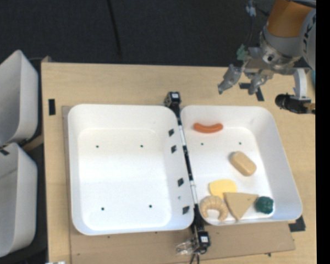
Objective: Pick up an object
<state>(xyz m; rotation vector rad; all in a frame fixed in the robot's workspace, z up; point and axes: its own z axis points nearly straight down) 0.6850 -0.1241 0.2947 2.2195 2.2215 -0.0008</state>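
Now, gripper (243, 84): fingers spread wide, holding nothing, above the bench beyond the right bin (275, 131).
Objects: sausage (208, 127), bread piece (243, 163), croissant (214, 208), wedge (240, 203), green ball (264, 204) inside the right bin.

No text, label, brand, number or sign can be read anywhere in the camera view.
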